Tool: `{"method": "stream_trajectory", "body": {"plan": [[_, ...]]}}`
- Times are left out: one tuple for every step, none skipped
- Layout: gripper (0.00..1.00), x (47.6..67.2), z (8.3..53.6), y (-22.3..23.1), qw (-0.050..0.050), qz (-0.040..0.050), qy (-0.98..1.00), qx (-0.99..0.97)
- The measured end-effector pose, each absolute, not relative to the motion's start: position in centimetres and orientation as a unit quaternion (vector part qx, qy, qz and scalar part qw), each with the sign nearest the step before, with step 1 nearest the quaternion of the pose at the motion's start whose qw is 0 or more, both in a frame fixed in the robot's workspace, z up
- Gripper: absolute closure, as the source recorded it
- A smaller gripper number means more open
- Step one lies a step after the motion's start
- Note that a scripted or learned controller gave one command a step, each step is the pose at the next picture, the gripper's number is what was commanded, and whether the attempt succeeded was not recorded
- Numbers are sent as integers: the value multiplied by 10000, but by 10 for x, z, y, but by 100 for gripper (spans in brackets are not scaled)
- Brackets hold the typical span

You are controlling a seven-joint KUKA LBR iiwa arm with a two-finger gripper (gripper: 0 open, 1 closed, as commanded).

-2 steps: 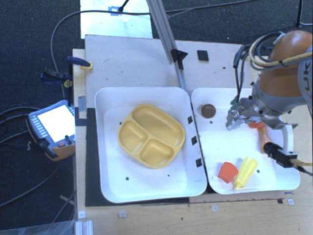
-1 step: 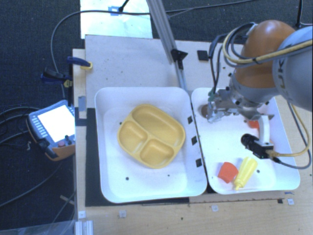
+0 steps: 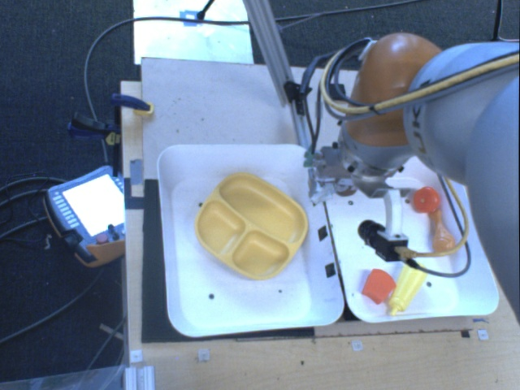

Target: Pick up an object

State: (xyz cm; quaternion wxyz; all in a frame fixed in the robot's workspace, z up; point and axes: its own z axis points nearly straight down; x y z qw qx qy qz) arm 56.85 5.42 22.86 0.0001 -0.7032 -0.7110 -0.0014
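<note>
**Arm hovers at the seam between two bins**

The grey-and-orange arm's gripper (image 3: 323, 182) sits over the shared rims, at 10 o'clock of the right bin (image 3: 474, 289); whether it is open or shut cannot be told. A glossy yellow divided plate (image 3: 251, 225), three compartments up, lies mid left bin (image 3: 185, 297). In the right bin, an orange-red block (image 3: 378, 286) at 7 o'clock touches a yellow toy (image 3: 406, 288) at 6; an orange ball-headed toy (image 3: 426, 200) lies at 1 o'clock.

A robotics lab: an industrial arm (image 3: 463, 96) works over a bench (image 3: 211, 104) with white bins (image 3: 183, 291). Far left of the claw (image 3: 321, 184), a teach pendant (image 3: 85, 211), cables (image 3: 87, 59) and clamps (image 3: 128, 101) sit by dark carpet (image 3: 49, 15).
</note>
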Motion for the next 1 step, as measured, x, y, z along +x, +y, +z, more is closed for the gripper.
{"method": "stream_trajectory", "body": {"plan": [[100, 582, 216, 104, -3, -13, -7105, -7037]]}}
